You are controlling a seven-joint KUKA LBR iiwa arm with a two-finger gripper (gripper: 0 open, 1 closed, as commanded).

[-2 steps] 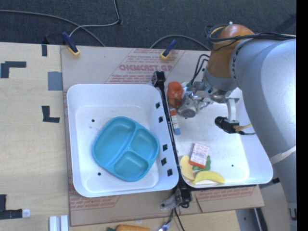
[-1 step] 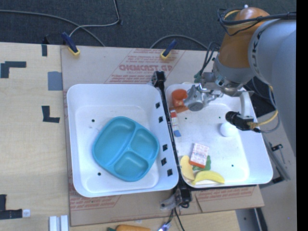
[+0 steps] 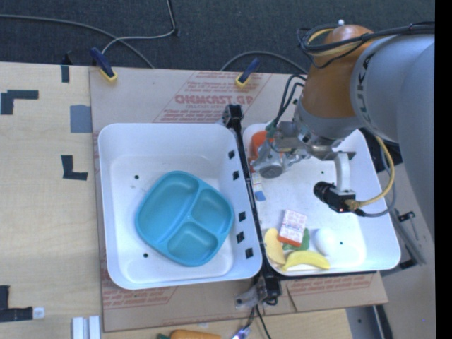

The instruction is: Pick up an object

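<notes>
Above the right white plastic bin (image 3: 374,189), at its ten o'clock corner, the grey gripper (image 3: 272,162) hangs over a small orange object (image 3: 259,139); its grasp cannot be told. Yellow banana toys (image 3: 305,261) huddle at six o'clock.

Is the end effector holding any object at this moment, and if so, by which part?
It cannot be told. The end effector is low at the right bin's left side, next to an orange object, but no object is visible in its grip.
</notes>
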